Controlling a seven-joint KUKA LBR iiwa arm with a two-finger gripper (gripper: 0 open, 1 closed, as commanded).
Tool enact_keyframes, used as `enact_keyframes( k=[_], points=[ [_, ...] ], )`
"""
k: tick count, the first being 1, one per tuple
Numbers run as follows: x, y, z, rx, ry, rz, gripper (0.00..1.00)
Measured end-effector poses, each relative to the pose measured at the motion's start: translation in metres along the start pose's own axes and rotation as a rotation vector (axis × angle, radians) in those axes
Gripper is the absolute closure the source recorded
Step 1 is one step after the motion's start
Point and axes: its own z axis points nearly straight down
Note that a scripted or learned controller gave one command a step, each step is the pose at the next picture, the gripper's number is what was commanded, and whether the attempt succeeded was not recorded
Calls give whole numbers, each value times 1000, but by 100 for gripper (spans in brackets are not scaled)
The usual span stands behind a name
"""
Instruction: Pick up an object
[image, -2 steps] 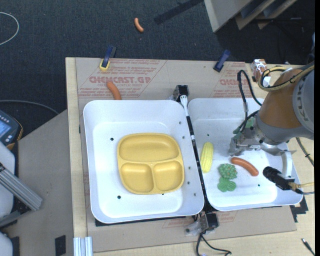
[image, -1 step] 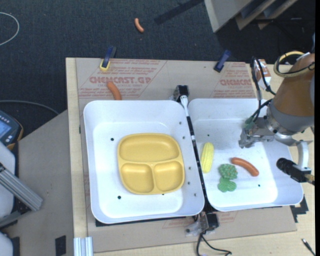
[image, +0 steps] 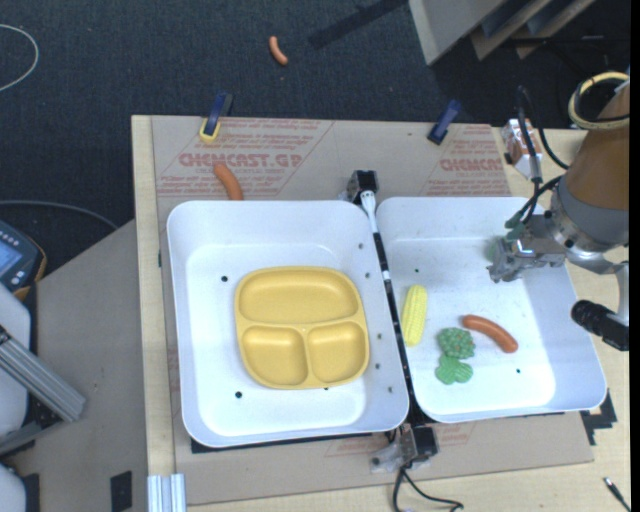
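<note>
While the task names no single object, the right bin (image: 560, 390) holds three candidates: a yellow corn cob (image: 413, 314) lies by the bin's left wall with its long axis running almost straight up and down the camera view, tip toward the far side; an orange sausage (image: 489, 333) lies near the bin's middle, its long axis slanting from upper left to lower right; a green broccoli piece (image: 455, 355) sits just left of the sausage's lower half, lumpy, with no clear long axis, and near the corn's lower end.

The left bin (image: 190, 300) carries a yellow divided tray (image: 300, 326) with one wide compartment on the far side and two smaller ones on the near side; the two bins stand side by side on the counter (image: 160, 160), their inner walls touching; a second orange sausage (image: 228, 181) lies on the counter beyond the left bin's far rim, slanted; another small orange piece (image: 278, 49) lies on the dark floor beyond the counter.

The arm reaches in from the right, its orange band above the wrist at the frame's upper right; the tool (image: 512, 258) hangs over the right bin's far right part, well apart from all three items, nothing visible in it; whether it is released or clenched cannot be told.
</note>
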Motion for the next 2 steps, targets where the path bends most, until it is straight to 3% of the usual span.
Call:
enact_keyframes(
  k=[1,2],
  points=[
    [0,1,-13,2,0,1,100],
    [41,-17,-18,9,4,-2,100]
  ],
)
